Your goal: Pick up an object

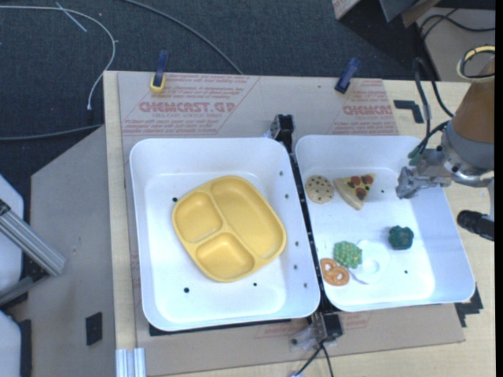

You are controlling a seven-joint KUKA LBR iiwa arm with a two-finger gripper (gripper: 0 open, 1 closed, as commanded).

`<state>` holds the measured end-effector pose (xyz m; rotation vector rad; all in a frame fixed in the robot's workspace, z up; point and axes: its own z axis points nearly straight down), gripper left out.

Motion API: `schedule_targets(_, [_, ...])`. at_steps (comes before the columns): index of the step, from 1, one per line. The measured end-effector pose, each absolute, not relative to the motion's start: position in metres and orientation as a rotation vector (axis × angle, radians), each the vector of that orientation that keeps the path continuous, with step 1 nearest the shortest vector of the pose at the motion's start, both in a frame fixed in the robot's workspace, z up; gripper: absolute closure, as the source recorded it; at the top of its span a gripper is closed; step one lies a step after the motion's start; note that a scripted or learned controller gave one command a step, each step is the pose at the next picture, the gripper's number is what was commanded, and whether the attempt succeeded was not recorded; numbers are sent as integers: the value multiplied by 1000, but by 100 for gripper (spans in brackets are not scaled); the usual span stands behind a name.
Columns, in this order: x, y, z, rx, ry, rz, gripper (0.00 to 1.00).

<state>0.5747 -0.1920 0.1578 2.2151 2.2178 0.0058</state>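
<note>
Right, here the arm reaches in from the right, its orange band just above the wrist, and the gripper [410,181] hangs over the upper right part of the right bin [448,289]. Whether it is spread or pressed together I cannot tell from this angle; nothing shows pinched in it, that much I can say.

Below it lie the candidates. The pizza slice [354,189] sits nearest, just to the gripper's left, with the round cookie [319,188] beside that, close to the bin's left wall. The dark green piece [401,237] lies further down, on its own, apart from everything else. At the lower left the leafy green piece [347,252], the pretzel [335,272] and a white piece [369,266] crowd together, touching or nearly so.

To do this well, I'd say go for something standing clear. The dark green piece looks the safest: bulky, with free floor on every side. The pizza slice is nearer but flat, so the tips would have to reach right down to the floor. The yellow divided tray [228,228] in the left bin [157,289] is well apart.
</note>
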Motion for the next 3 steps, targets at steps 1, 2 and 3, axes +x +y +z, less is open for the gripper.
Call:
schedule_targets(1, [580,-182,214,2214,2220,7,100])
schedule_targets(2, [579,-180,279,2213,2217,8,100])
schedule_targets(3, [559,-130,279,2218,2230,2,100])
